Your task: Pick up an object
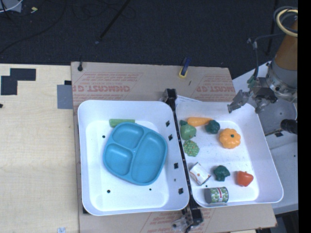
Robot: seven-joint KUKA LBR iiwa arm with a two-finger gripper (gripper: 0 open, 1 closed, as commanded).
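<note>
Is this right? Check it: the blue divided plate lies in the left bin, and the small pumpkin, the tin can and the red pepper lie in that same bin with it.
Not quite. The camera view shows the blue divided plate in the left bin, but the small pumpkin, the tin can and the red pepper lie in the right bin, not with the plate.

So there's just the one camera, mounted up above the bench [34, 144] and looking down at a bit of a slant. It's far enough back that both white bins fit in, left bin [92, 198] and right bin [265, 178] side by side, plus some dark floor [146, 23] past the bench's far edge. The arm [286, 57] pokes in from the right of the view.
</note>
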